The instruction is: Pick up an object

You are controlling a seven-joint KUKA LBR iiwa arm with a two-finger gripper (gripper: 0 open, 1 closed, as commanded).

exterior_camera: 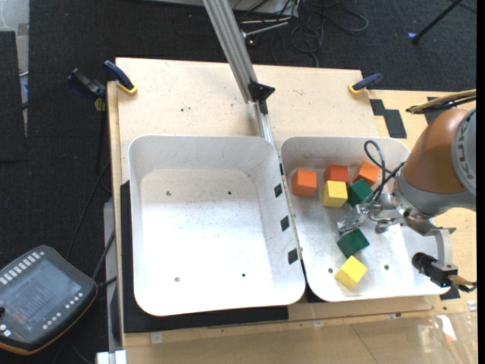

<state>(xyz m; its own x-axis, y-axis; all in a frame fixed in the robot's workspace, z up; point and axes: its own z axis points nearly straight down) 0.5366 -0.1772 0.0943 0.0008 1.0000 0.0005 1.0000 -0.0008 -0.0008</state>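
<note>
From my remote station: arm (443, 158) reaches in from the right over the right bin (394, 283). Tool (355, 220) sits low among the blocks; I cannot tell how it is set.

Right bin holds an orange block (305, 181), a red block (336, 174), another orange one (369, 171), a yellow block (334, 193), a green block (359, 191) just beside the tool, a second green block (353, 243) below it, and a yellow block (351, 271) nearest the front rim.

Left bin (144, 203) sits alongside on the surface (189, 89).
</note>
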